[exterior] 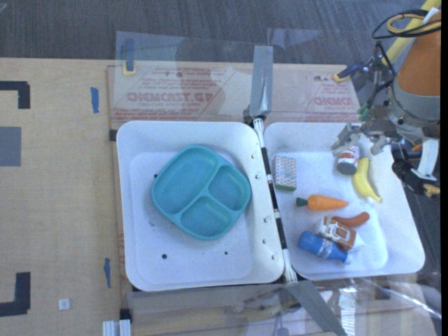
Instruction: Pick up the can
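Blue bottle (323, 246) sits nearest; tool (357, 140), jaws spread, hovers right over can (346, 161) in right bin (413, 250). Can not gripped yet, lift still left.

Arm low at the upper right of the frame

I see my grey wrist with its orange band angled down-left, and the gripper (358, 140) with its fingers (341, 138) spread apart.

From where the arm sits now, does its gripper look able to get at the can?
Probably yes. The gripper hangs right above the can in the right bin; the banana lies close beside it, and nothing covers it.
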`<state>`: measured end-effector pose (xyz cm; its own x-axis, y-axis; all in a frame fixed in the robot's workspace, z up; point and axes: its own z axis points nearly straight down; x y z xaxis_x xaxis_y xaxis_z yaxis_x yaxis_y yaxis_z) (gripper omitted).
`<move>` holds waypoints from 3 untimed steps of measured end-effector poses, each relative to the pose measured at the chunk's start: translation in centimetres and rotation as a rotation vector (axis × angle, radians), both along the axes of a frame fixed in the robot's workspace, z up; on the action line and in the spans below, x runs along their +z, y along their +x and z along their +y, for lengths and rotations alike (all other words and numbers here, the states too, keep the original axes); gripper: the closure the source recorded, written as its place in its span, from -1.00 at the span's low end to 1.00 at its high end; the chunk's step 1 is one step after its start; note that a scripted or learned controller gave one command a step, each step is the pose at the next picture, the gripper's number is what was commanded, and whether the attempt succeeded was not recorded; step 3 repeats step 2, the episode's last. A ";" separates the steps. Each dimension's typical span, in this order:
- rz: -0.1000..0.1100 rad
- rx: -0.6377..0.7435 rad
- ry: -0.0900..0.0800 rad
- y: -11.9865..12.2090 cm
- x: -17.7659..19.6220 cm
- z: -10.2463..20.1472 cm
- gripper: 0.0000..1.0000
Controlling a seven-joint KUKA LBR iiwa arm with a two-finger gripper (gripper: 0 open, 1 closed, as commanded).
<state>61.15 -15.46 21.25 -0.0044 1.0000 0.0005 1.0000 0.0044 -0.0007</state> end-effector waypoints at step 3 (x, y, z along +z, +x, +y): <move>-0.008 0.040 -0.004 5.3 -11.4 -3.9 1.00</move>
